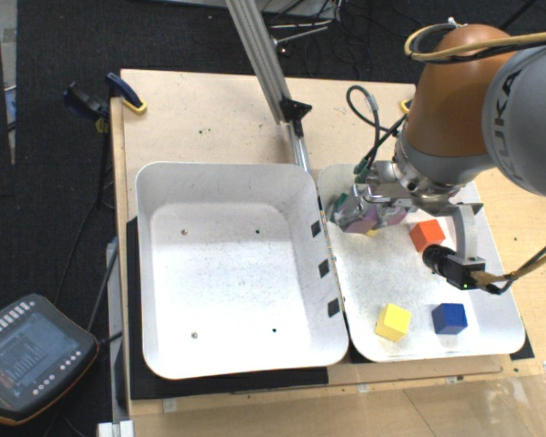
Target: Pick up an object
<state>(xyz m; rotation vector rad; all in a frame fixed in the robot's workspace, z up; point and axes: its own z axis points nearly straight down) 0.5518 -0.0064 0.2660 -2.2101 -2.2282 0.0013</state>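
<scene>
One yellow cube (393, 321), one blue cube (449, 318), one orange block (427, 235)

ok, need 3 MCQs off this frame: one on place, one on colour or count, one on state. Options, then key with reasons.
1. Which bin holds the yellow cube?
A. The right bin
B. The left bin
C. Neither, it sits on the bench

2. How many cubes lie clear of the hand in the right bin?
A. One
B. Three
C. Five

3. Where is the hand?
A. Raised over the left bin
B. Low in the right bin, by a purple object
C. Outside both bins

Key: 1 A, it sits near that bin's front edge. 2 B, yellow, blue cube and orange cube. 3 B, it sits at the purple object near the bin's left wall.
</scene>
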